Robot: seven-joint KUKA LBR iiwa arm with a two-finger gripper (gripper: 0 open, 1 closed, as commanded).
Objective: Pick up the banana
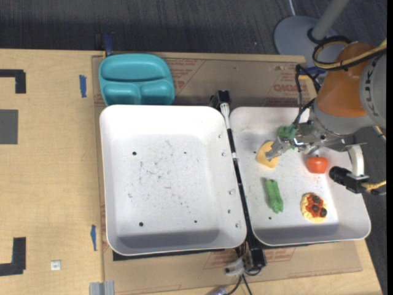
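I'm down over the banana (267,155) in the right bin (344,231), nothing lifted yet, my gripper (284,146) too blurred to tell its grip.

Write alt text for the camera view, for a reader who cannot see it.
A grey-and-orange robot arm reaches from the right, its gripper over a yellow banana in the right white bin. That bin also holds a tomato, a green vegetable and a small pizza.
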